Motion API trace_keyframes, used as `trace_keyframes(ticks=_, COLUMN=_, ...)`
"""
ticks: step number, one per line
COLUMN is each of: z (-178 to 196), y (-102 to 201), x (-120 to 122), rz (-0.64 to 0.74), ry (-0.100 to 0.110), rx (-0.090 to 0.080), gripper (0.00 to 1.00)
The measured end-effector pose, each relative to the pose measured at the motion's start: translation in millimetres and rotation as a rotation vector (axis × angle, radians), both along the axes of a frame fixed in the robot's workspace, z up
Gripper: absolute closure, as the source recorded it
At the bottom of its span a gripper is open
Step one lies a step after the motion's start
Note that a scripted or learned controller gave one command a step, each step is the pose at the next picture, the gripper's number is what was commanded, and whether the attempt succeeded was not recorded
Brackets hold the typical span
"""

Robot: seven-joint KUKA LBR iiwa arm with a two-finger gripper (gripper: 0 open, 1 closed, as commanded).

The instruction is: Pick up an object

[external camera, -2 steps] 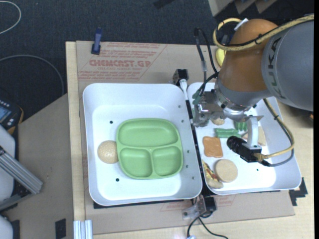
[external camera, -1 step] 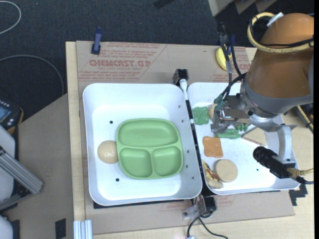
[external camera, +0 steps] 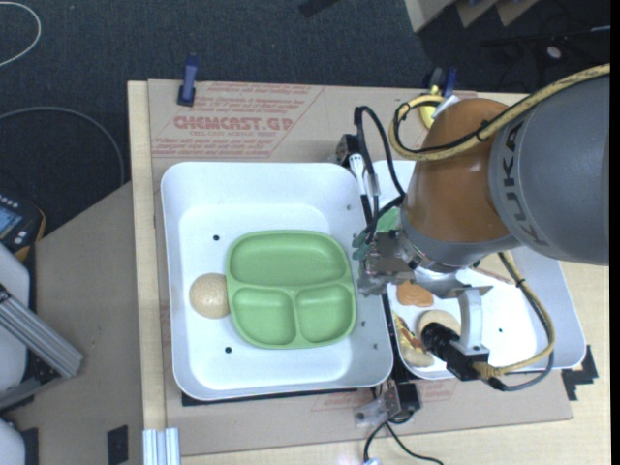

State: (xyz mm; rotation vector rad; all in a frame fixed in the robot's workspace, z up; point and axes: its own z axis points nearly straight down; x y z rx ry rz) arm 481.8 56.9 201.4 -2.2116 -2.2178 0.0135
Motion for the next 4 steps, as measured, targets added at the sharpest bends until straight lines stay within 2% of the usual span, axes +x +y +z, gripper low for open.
trace_keyframes(ticks=1, z=114, y=-45, x=-1, rz=-0.007, ry=-0.025, rx=-0.001, gripper=1.0)
trace_keyframes(ticks=2, z=-10, y=-73, x=49, rz=-0.007, ry=-0.003, rx=-0.002, gripper=1.0)
trace_keyframes(ticks=3, z=15, y=10, x=7, rz=0.005, ry=-0.008, rx=0.003, gripper=1.0)
trace_keyframes(ticks=4, z=150, y=36, x=70, rz=0.003, ry=-0.033, rx=0.003, gripper=1.0)
